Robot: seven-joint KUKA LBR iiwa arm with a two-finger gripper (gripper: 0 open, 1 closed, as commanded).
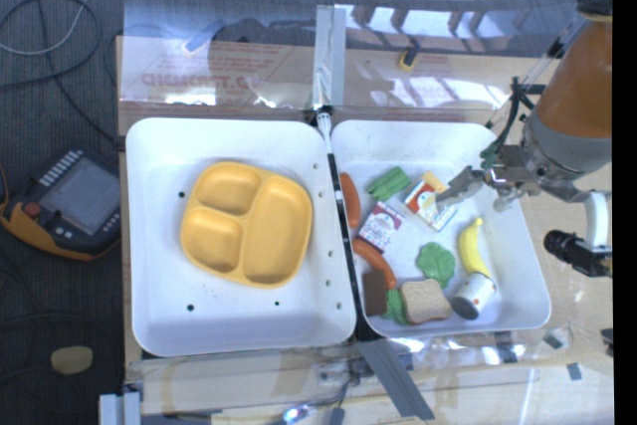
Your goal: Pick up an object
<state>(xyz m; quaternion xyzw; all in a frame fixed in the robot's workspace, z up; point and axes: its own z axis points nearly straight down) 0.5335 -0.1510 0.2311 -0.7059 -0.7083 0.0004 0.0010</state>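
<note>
Camera view: at three o'clock, the grey two-finger gripper [460, 190], fingers apart and empty, hovers over the orange-and-white carton [426, 198] in the right white bin [518, 244], likely lining up a grasp.

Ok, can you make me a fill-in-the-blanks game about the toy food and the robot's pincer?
1. The yellow plate lies in the ____ bin.
2. The banana is colored ____.
3. The pincer hovers over the ____ bin.
4. The slice of bread lies beside the silver ____.

Missing words: left; yellow; right; can
</note>
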